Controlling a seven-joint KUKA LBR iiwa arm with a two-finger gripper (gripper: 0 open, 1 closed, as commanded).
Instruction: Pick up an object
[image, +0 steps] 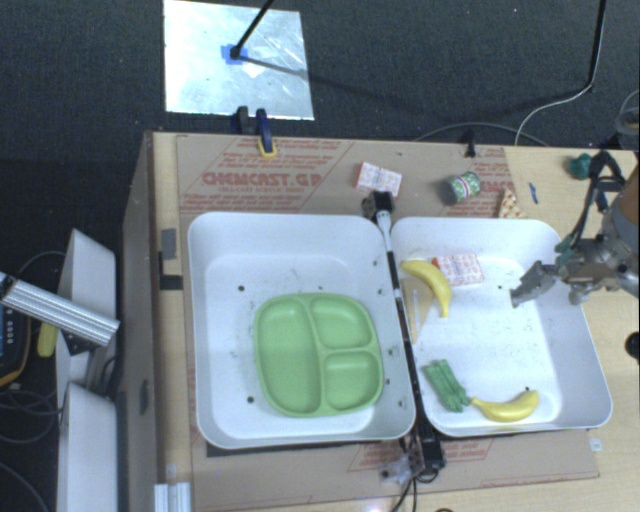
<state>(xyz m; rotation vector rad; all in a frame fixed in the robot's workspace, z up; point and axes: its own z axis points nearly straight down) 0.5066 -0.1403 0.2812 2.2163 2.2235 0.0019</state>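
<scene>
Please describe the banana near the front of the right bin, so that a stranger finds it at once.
Look in the right bin, at its front corner. There lies a small yellow banana, beside a green object. The other banana lies at the back, next to a red and white packet.

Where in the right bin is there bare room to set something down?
The middle of the right bin is bare, between the upper banana and lower banana, below the gripper. The upper left corner, with the packet, and the lower edge, with the green object, are crowded.

Lighting: even, bright overhead; glare on crinkled silver foil sheet (238, 60); soft shadows; slightly grainy, mild softness throughout.
</scene>
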